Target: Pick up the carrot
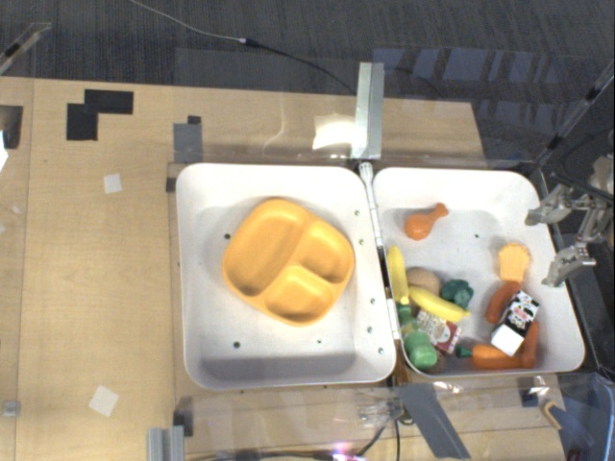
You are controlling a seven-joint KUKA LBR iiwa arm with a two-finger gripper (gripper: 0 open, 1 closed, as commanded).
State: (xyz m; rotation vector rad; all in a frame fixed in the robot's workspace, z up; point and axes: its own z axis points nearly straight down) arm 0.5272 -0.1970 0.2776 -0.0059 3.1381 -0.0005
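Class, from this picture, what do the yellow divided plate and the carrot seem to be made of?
Yellow divided plate: probably moulded plastic; uniform colour, rounded compartments, soft sheen. Carrot: likely toy plastic; flat, even orange and smooth surface, though it is small here.

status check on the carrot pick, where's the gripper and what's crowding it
Two-finger gripper open, at right bin's right rim, holding nothing. Orange carrot lies at bin's front edge. White-and-black carton and reddish-brown sausage crowd it.

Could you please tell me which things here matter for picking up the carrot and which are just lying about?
For the job:
carrot, low in the right bin
gripper, at that bin's right edge, fingers open

Lying about:
yellow plate in the left bin
drumstick
bananas
broccoli
milk carton
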